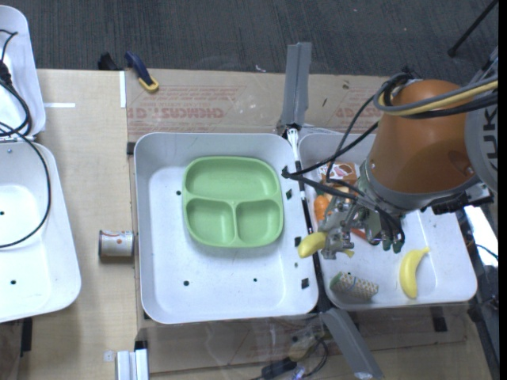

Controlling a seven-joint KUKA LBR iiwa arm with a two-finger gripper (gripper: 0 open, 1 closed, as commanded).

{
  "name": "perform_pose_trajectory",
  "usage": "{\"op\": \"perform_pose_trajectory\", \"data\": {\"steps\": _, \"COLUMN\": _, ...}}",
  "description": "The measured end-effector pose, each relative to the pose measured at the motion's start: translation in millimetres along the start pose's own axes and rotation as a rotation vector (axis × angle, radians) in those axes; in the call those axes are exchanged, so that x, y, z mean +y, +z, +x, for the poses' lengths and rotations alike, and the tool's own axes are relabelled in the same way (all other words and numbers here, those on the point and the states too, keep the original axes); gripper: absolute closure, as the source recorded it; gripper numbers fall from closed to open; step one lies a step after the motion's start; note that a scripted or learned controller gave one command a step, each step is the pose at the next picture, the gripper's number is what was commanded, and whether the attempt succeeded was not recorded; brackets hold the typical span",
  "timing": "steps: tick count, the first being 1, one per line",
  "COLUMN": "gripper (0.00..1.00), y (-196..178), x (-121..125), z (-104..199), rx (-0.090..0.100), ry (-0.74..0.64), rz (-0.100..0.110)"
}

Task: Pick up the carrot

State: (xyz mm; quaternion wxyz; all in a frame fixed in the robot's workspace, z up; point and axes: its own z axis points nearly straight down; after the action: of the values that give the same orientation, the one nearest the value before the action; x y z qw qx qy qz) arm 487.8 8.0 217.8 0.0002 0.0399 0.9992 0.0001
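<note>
Gripper low in the right bin, close beside the carrot

You have the arm's orange band hanging over the right bin, with the carrot peeking out just beside the wall that bin shares with the left bin, partly hidden under cables and the tool. Whether the tool is wide, narrow or holding anything, you cannot tell from here; it is too cluttered. A small yellow piece lies just below the carrot against the same wall, and a banana sits further from it, so centre on the orange, not the yellow. Judging by the tight spot, come straight down and lift only once the carrot is plainly clamped. The green plate lies beyond the wall.
</note>
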Motion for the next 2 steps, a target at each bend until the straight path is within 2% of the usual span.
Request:
{"op": "perform_pose_trajectory", "data": {"steps": 1, "gripper": 1.0, "y": -6.1, "x": -16.7, "z": 5.2, "rx": -0.002, "ry": -0.273, "rz": 0.0}}
{"op": "perform_pose_trajectory", "data": {"steps": 2, "gripper": 1.0, "y": -16.6, "x": 26.3, "z": -29.3, "rx": -0.003, "ry": -0.847, "rz": -0.002}}
